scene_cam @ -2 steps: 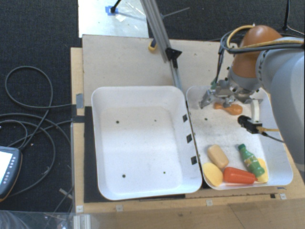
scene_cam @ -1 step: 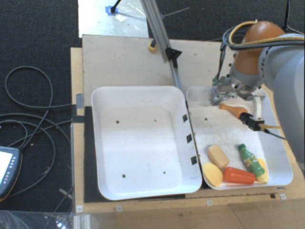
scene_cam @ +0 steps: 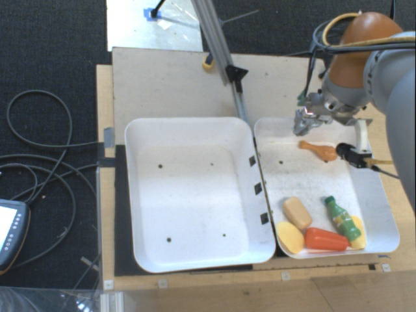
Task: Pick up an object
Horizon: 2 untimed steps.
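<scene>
Reaching in from the right, the arm (scene_cam: 383, 70) bends down so its gripper (scene_cam: 303, 123) hangs over the right bin (scene_cam: 383, 239)'s far edge, just beside the orange drumstick toy (scene_cam: 318, 149).

**Materials, finish**

Bins (scene_cam: 195, 252) white plastic, smooth, faint sheen. Desk (scene_cam: 169, 83) matt board, pale, wood edge. Toys plastic: carrot (scene_cam: 325, 240) glossy, bottle (scene_cam: 342, 221) shiny green, bread (scene_cam: 297, 212) matt tan. Floor (scene_cam: 52, 57) dark rough carpet. Pole (scene_cam: 214, 31) brushed metal.

Bright even overhead light; soft shadows; white bins (scene_cam: 195, 252) near overexposed; slight blur.
</scene>
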### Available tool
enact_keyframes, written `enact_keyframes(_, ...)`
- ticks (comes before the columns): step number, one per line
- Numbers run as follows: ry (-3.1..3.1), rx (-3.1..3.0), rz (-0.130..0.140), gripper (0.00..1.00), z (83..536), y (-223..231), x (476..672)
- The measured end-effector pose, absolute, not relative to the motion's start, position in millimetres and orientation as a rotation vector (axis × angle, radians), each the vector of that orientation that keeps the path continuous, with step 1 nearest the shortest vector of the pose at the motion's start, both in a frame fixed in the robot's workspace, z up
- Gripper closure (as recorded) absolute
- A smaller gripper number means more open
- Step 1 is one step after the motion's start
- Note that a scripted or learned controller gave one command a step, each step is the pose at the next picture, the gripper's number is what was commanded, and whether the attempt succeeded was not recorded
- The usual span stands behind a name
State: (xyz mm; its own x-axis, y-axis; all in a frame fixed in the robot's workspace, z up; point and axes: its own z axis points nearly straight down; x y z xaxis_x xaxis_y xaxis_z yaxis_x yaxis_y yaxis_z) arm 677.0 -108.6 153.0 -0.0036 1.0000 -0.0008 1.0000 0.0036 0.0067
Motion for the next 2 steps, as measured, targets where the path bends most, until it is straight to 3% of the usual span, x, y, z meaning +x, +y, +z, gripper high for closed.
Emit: enact_keyframes(2,2.224,2.207,0.009,1.0,261.5,-106.2,688.4)
